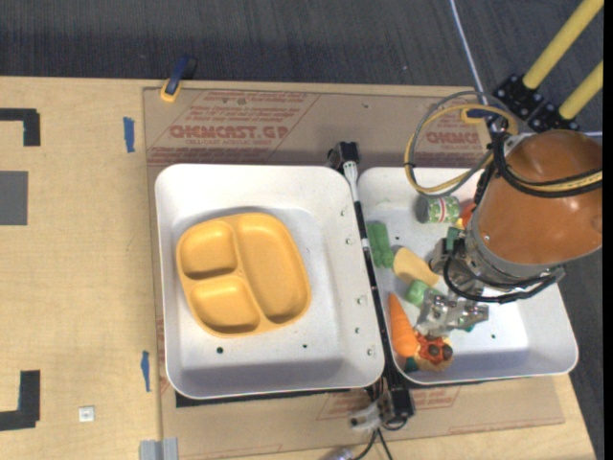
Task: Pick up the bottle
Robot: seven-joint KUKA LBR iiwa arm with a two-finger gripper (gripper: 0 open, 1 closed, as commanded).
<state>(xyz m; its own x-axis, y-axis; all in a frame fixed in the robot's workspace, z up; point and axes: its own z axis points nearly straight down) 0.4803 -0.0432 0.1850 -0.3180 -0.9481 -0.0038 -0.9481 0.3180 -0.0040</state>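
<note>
Two shallow white bins sit side by side on a cardboard-covered bench. The left bin (pixel 192 353) holds a yellow divided tray (pixel 242 273) with three compartments, lying slightly turned toward the bin's left half. The arm (pixel 534 195) reaches in from the right and hangs over the right bin (pixel 536 343), its orange band bulging large above the wrist and hiding much of that bin's middle. Below the band the gripper (pixel 450 314) points down into the bin's lower left part, metal parts showing just above the clutter, but from this angle I cannot tell whether the fingers are apart or together, or whether anything sits between them. The bottle (pixel 442 209), a small one with a green and white label, lies on its side near the far wall of the right bin, just left of the orange band and apart from the gripper. Along the bin's left wall lies a green piece (pixel 380 242), with a pale yellow wedge (pixel 414 265) just right of it. Nearer the front, an orange carrot (pixel 402 327) lies lengthwise, and a small red and orange item (pixel 436 353) rests just beside its lower end, directly under the gripper. A black bar (pixel 356 209) runs between the two bins.
</note>
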